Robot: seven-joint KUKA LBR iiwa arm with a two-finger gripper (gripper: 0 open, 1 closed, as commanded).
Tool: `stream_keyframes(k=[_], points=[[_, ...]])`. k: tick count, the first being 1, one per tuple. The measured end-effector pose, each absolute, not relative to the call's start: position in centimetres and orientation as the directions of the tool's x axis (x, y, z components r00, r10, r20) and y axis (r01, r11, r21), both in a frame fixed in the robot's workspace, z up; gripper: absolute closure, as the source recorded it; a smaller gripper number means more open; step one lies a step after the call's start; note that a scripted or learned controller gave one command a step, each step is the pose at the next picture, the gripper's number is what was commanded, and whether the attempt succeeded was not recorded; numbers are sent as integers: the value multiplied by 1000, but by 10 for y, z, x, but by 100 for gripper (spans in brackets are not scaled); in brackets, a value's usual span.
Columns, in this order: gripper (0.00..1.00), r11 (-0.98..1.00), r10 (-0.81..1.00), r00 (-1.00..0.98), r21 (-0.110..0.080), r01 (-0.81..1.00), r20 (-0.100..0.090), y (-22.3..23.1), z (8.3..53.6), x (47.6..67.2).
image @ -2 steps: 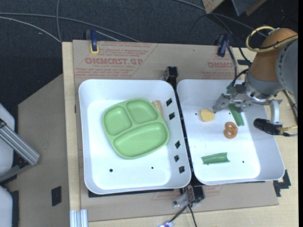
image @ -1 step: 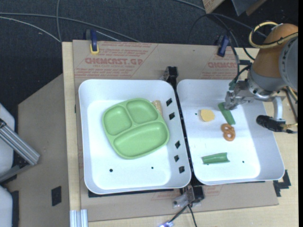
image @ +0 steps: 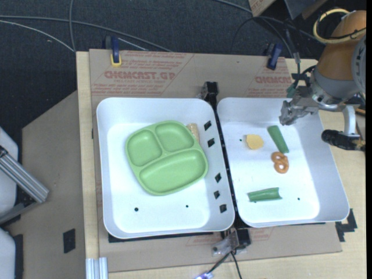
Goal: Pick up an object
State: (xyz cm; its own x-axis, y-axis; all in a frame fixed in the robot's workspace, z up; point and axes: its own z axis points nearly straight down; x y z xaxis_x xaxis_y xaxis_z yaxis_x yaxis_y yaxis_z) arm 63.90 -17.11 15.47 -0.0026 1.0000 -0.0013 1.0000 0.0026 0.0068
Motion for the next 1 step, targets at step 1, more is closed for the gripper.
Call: stream_keyframes(k=[1], points=[[100, 0, 1000, 0, 6, 1000, -2, -176, 203, 634]])
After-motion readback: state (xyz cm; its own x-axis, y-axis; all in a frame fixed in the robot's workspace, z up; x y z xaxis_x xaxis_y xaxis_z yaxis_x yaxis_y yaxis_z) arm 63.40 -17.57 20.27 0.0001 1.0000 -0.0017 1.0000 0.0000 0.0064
